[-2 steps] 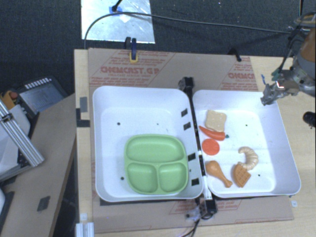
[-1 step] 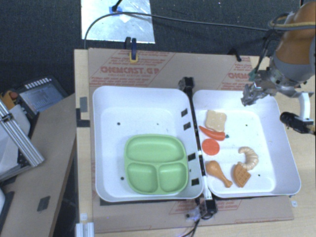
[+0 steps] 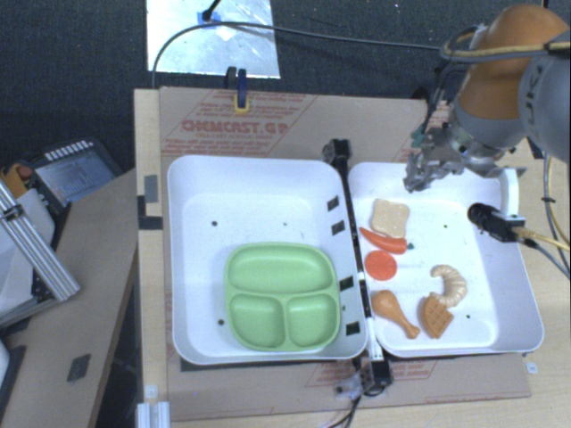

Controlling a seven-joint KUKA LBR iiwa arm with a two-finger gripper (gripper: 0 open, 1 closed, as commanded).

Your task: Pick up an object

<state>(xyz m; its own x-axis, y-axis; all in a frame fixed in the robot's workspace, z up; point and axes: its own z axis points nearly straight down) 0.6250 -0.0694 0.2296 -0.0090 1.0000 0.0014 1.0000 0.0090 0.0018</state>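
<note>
The gripper hovers at the right bin's 11 o'clock corner, carrying nothing. The bread lies at its 7 o'clock; descending here risks closing on bare floor.

Robotics lab / test bench, not a home or kitchen. Evidence: industrial arm w/ orange band at upper right of frame; two white bins clamped side by side on a cardboard sheet at centre; loose cables running across dark carpet-like floor at top; foil-looking panel taped down at top centre; aluminium extrusion & electronic device at left edge. Food in right bin looks like plastic toys.
</note>
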